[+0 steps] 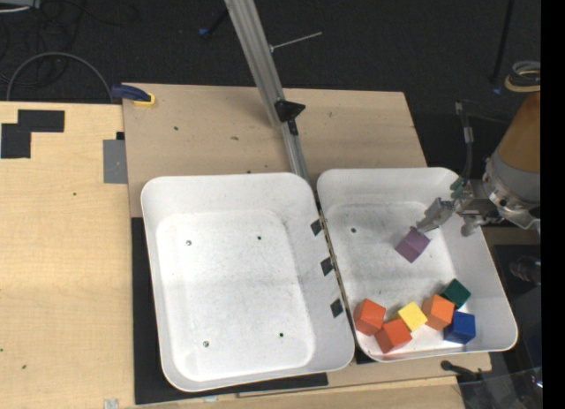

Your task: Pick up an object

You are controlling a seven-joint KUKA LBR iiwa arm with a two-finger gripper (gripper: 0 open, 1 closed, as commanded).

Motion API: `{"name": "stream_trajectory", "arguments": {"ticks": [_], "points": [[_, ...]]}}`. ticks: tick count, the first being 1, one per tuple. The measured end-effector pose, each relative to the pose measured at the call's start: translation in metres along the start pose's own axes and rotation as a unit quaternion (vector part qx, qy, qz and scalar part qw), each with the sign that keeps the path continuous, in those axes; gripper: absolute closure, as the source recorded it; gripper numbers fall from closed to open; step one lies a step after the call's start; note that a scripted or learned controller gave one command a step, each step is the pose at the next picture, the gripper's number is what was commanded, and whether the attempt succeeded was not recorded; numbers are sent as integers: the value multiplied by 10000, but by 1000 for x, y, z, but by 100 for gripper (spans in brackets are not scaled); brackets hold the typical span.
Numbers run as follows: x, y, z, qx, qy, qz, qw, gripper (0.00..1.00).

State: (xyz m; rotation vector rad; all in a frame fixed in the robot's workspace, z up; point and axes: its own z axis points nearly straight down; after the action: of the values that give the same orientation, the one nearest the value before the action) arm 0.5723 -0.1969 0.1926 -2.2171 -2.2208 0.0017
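Lying tilted in the right bin [477, 195], purple block [411, 245]: light, rigid; grip opposite flat faces; tool [439, 215] state indiscernible, just beside.

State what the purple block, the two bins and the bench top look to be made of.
Purple block: probably painted wood or foam, matte, flat faces without glare.
Bins: likely moulded plastic, white, smooth rounded rims, dark scuffing on the floors.
Bench top: seemingly plywood or similar board, pale tan, unglossed.

Single fixed camera above bench [221, 124], slanted down over both bins [168, 213].
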Motion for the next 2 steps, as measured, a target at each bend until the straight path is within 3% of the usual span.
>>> {"name": "stream_trajectory", "arguments": {"ticks": [2], "points": [[0, 0, 0, 0, 0, 1, 10000, 0]]}}
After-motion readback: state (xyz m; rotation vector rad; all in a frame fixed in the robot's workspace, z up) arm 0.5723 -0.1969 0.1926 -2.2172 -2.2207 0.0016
